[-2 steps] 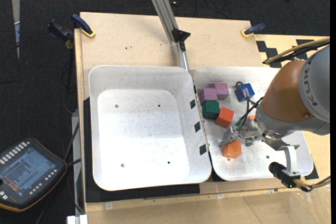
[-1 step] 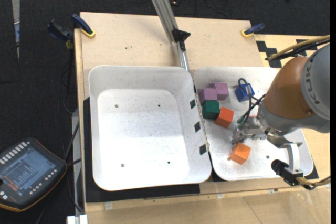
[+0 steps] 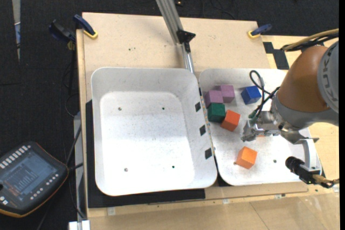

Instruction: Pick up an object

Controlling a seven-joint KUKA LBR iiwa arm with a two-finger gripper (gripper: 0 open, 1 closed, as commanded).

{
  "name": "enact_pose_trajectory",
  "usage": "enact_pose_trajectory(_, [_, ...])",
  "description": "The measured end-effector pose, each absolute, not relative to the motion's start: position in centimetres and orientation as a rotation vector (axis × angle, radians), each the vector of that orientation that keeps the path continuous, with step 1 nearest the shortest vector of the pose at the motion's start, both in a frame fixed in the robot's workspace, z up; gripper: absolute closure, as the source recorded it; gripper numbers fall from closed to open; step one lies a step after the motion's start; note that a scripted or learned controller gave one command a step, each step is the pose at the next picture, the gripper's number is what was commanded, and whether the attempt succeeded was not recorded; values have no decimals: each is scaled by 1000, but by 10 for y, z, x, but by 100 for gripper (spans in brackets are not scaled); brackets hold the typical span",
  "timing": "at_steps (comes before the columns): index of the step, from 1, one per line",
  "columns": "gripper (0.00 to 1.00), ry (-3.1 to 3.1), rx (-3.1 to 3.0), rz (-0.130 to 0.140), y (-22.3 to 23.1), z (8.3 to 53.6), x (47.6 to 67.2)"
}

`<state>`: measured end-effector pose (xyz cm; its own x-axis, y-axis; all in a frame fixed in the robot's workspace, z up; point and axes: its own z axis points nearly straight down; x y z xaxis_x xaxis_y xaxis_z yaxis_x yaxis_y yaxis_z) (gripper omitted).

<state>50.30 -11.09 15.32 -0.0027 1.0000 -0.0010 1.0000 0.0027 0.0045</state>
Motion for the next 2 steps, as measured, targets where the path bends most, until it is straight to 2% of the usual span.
enact_pose_trajectory(1, [100,2222,2214,5,-107,197,508])
enact_pose_trajectory(2, [100,2220,2213,7,-107,261,508])
